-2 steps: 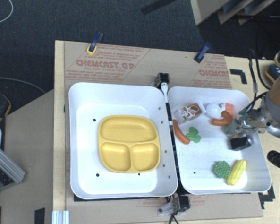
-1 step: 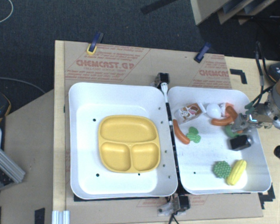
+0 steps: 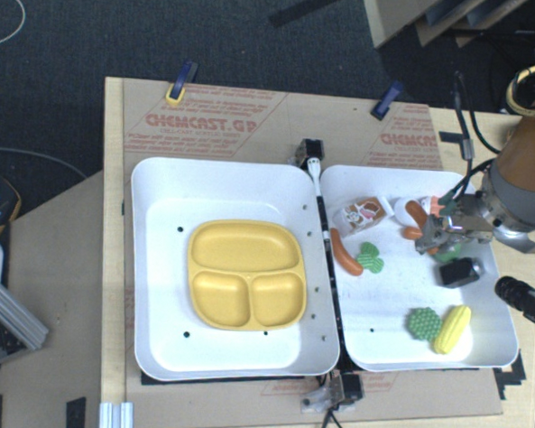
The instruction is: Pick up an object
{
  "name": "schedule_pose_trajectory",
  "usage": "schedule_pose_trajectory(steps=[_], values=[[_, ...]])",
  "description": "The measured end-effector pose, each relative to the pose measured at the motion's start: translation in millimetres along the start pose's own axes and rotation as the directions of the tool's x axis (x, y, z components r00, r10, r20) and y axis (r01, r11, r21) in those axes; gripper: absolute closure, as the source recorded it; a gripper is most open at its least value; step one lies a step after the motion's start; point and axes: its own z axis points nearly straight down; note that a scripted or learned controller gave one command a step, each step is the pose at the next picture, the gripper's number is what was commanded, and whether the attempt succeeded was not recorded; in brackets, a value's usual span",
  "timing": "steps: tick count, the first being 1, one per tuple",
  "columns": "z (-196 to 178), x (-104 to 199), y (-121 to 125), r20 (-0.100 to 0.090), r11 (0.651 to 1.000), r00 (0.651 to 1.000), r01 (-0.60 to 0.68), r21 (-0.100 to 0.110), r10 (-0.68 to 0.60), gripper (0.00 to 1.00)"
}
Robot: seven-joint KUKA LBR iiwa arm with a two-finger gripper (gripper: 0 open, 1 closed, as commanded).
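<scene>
Several toys are scattered in the right bin (image 3: pixel 503 345); the gripper (image 3: pixel 440 235) is lowered beside an orange toy (image 3: pixel 415 214), nothing visibly grasped; a reach is judged underway; closing and lifting are needed next.

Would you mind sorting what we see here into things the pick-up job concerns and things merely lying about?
Job:
gripper
hot dog
snack packet
small green toy
corn cob
bumpy green toy
right bin

Lying about:
yellow divided tray
left bin
blue clamps
</scene>
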Motion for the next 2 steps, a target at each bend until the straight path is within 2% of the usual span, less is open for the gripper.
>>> schedule_pose_trajectory(steps=[2], values=[[-2.2, 117.8, 1.1, -0.001, 1.000, 1.000, 0.002, 0.000, -0.002, 1.00]])
